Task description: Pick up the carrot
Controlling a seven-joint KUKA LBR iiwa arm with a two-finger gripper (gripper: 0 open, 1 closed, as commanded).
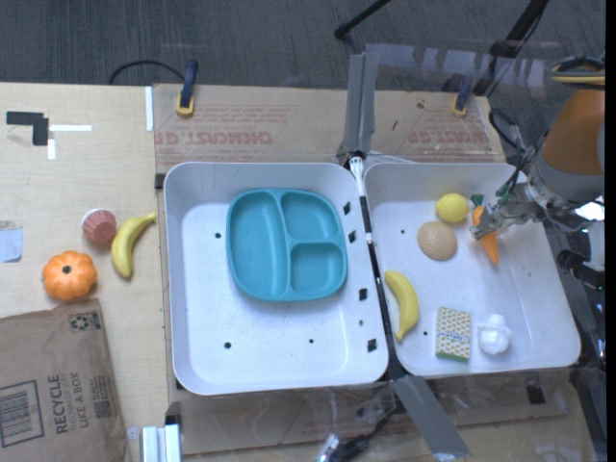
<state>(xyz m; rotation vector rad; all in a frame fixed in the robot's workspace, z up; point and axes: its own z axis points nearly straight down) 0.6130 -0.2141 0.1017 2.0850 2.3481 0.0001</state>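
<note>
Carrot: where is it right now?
The carrot is in the right bin, upper right area, at the tool, just right of the lemon.

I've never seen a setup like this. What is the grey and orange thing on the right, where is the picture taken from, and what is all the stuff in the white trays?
The picture comes from one fixed camera above the bench, looking down at a slant. The grey and orange thing is a robot arm reaching in from the right; at its tip is a two-finger gripper, its hand. It is right at the small orange carrot, which it is meant to pick up, though I cannot tell whether it has hold of it.

Two shallow white bins sit side by side. The left bin holds a teal divided plate. The right bin holds the carrot, a yellow lemon, a round tan ball, a yellow banana, a small patterned sponge and a white crumpled lump.
</note>
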